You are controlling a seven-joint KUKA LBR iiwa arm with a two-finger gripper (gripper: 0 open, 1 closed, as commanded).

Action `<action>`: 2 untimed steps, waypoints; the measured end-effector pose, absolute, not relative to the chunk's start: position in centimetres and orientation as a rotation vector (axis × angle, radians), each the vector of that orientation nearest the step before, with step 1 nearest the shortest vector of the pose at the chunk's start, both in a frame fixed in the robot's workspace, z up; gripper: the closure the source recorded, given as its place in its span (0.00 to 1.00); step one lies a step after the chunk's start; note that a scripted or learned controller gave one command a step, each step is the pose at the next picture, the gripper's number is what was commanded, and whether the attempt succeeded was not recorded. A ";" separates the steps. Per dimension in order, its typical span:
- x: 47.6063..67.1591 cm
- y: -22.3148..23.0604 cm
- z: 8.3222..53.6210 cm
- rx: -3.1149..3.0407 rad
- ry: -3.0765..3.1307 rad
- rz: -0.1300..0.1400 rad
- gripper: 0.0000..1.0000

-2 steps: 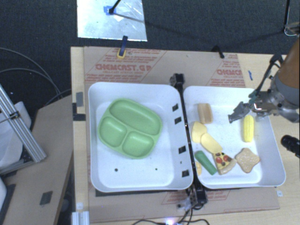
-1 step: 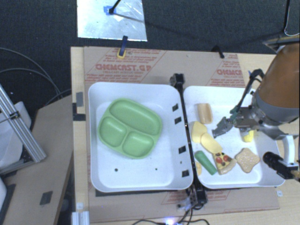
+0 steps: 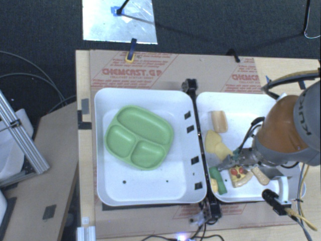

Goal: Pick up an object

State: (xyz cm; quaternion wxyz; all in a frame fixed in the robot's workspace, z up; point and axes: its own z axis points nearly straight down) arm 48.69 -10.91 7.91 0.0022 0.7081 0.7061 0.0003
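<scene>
While the arm reaches in over the right bin's right side, things lie thus:
Jaws: low over the right bin's near half, by the pizza slice toy; how far open they stand, I cannot tell, nor any hold.
Right bin: tan block near its far left; pale yellow piece at its left wall; green piece in the near left corner.
Left bin: green divided plate at its middle.
Desk: carries both bins side by side.
</scene>
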 end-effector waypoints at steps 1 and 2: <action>48.8 -10.7 9.5 2.217 2.220 0.005 1.00; 55.0 -5.2 27.3 2.197 2.223 0.025 1.00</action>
